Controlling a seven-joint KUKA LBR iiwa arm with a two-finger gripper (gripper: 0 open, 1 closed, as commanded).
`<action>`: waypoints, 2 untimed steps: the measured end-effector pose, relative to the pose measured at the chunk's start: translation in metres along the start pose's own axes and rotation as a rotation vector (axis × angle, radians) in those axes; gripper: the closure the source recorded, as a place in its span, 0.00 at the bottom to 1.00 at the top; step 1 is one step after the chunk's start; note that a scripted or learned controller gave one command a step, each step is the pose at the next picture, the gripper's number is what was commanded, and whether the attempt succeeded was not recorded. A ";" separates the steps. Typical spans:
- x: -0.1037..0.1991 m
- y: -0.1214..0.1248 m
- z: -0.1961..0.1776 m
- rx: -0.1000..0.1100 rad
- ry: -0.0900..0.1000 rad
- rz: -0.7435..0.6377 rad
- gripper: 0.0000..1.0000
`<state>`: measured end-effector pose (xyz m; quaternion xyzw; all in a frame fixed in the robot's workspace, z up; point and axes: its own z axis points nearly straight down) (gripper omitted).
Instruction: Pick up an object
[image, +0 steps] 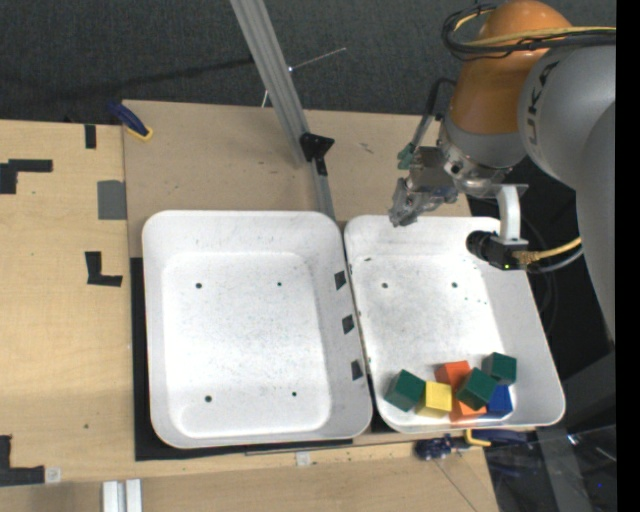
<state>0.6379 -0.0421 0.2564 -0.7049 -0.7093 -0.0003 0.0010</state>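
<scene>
Huddled in the right bin's (530, 330) near right corner: coloured blocks (455, 388), green, yellow, orange, blue, touching one another; farther back, above that bin's far edge near its left corner, the gripper (405, 213), carrying nothing; finger state impossible to tell.

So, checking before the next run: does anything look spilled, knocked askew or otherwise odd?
Nothing spilled. The blocks are all crowded into the near corner of the right bin, some leaning on each other, while the gripper is at that bin's far edge.
</scene>
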 end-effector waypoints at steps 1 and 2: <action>0.044 -0.008 0.010 0.002 -0.001 0.001 1.00; 0.093 -0.016 0.007 0.001 0.000 -0.001 1.00</action>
